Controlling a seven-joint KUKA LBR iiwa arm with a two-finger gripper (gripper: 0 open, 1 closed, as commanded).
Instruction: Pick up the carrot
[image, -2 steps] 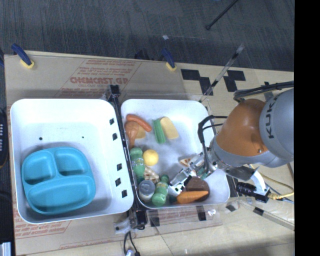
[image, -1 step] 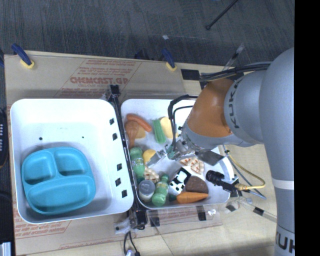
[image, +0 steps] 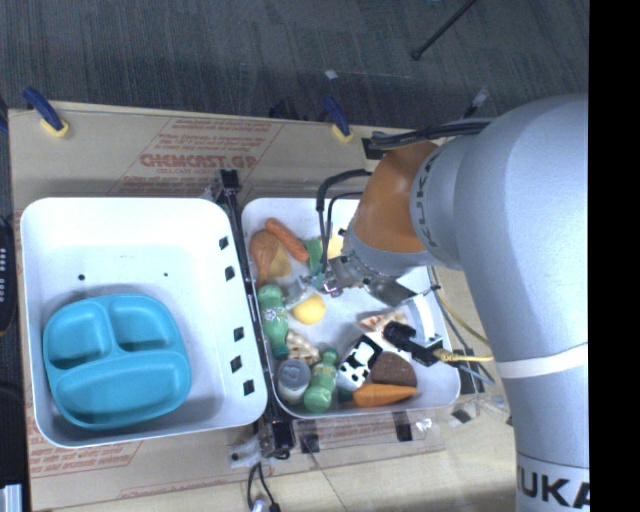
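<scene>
Two orange carrot-like pieces lie in the right bin (image: 432, 318). One carrot (image: 286, 238) lies slanted near the bin's far left corner, beside a brown bread piece (image: 267, 258). The other carrot (image: 384, 395) lies along the near wall. My gripper (image: 322, 280) hangs low over the middle of the bin, just above a yellow lemon (image: 310, 311) and a short way right of the far carrot. The wrist and its orange band hide the far right part of the bin. I see no carrot in the gripper.
The right bin is crowded: green pieces (image: 272, 300) along its left wall, a can (image: 293, 377), a green bottle (image: 321, 386), a black-and-white block (image: 356, 364) and a brown lump (image: 392, 370). The left bin (image: 120, 240) holds a blue divided plate (image: 115, 358).
</scene>
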